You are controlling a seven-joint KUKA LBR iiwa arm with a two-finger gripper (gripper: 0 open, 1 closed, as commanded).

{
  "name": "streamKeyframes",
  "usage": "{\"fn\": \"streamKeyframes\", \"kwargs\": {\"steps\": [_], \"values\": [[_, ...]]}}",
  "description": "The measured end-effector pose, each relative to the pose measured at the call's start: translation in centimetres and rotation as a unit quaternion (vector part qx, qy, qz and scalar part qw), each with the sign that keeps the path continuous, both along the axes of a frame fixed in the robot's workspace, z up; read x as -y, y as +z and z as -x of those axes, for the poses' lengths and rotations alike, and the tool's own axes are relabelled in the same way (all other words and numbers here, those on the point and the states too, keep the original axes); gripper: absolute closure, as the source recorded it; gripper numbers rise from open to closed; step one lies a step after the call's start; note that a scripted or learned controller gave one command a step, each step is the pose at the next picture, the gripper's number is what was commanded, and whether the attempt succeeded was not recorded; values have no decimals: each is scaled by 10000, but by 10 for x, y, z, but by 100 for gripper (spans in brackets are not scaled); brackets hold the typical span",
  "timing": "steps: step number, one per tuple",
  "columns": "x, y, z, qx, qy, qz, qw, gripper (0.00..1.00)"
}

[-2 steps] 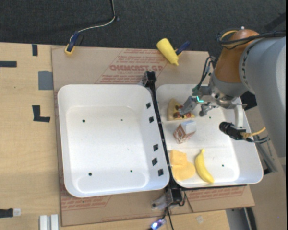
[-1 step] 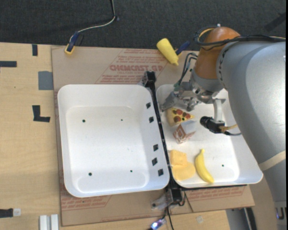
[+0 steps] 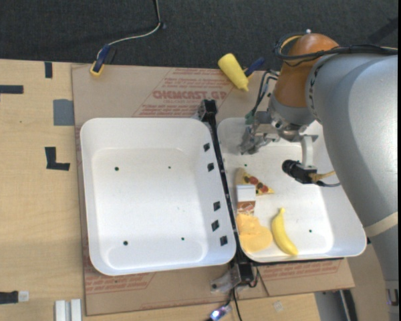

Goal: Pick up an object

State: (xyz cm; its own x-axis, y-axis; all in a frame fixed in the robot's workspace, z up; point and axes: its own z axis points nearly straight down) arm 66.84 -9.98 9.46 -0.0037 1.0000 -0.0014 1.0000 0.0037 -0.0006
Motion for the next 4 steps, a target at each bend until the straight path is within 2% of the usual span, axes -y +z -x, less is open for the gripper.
{"fn": "streamKeyframes", "kwargs": {"steps": [1, 2, 3, 4], "values": [[26, 181, 24, 91, -19, 17, 10000, 100], [29, 332, 46, 89, -10, 13, 10000, 100], [-71, 225, 31, -44, 32, -22, 10000, 100], [-171, 181, 63, -34, 32, -14, 10000, 100]]}}
